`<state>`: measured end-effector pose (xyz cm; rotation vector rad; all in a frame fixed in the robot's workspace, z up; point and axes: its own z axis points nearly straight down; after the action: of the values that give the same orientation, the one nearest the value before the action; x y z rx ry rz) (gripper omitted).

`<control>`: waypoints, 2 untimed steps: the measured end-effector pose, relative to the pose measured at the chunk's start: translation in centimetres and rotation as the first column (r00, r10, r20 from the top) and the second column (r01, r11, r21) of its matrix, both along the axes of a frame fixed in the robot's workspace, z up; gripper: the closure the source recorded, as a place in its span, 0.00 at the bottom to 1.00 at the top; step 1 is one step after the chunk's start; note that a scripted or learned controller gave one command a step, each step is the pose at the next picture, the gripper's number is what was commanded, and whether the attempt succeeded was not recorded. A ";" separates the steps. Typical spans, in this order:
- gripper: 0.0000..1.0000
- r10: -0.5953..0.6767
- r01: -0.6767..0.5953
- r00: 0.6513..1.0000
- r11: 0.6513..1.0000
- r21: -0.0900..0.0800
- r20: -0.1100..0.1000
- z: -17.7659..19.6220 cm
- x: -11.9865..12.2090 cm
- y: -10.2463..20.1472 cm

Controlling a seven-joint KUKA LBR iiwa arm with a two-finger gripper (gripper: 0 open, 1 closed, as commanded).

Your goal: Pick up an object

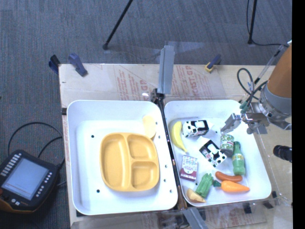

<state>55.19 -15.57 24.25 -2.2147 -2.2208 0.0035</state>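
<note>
My gripper (245,126) hangs over the upper right part of the right bin (265,175), open, with nothing between its fingers. One finger (231,123) points down-left and ends just above a small green-labelled can (227,144). A green bottle (238,159) lies to the right of the can. Left of the gripper sits a cow-patterned carton (196,127), and a second one (212,152) lies lower. A yellow banana (177,135) lies along the bin's left side.
Lower in the right bin lie a red box (189,168), a green vegetable (205,184), an orange carrot (235,187) and a red chilli (228,177). The left bin (81,128) holds a yellow divided plate (129,161) and a pale yellow piece (149,125).
</note>
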 end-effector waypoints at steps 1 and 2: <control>0.00 0.198 -0.198 0.980 0.980 0.000 0.004 -13.2 3.2 -0.3; 0.00 0.203 -0.203 0.979 0.979 0.003 0.002 -15.6 -1.3 -0.2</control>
<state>53.92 -15.74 8.61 -1.9756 -2.4341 -0.0011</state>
